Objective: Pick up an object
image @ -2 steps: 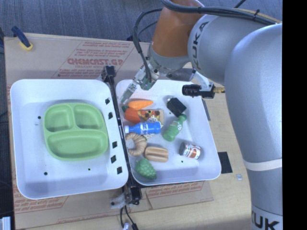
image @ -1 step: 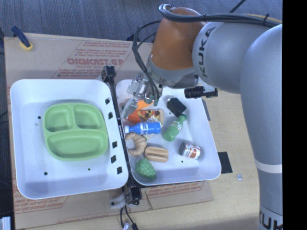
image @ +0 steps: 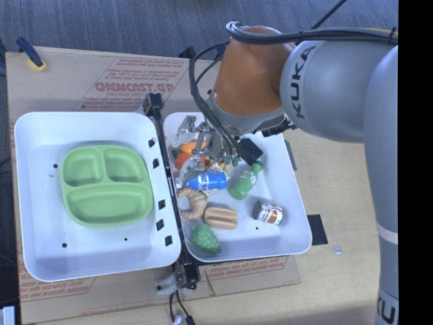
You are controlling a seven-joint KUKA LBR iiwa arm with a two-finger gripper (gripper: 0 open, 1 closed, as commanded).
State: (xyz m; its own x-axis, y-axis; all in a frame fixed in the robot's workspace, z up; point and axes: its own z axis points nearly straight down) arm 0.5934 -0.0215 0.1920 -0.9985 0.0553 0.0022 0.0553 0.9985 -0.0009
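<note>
My jaws hang low over the crowded right white bin [image: 287, 181], near its upper-left wall; I cannot tell their spread. A blue plastic bottle [image: 208, 181] lies just below, with open floor at right.

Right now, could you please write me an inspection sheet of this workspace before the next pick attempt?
Surface: bench covered with printed cardboard, bearing two white bins side by side.
Job's things: right bin holds a blue bottle, green bottle, small can, hot dog bun, pretzel, green grapes and an orange piece.
Clutter: left bin holds a green divided plate.
Grippers: gripper low over the right bin's far end, among the items; jaw state cannot be told.
Cables: black cables loop around the wrist.
Surroundings: grey carpet; blue and yellow clamp at the bench's far left corner.
</note>
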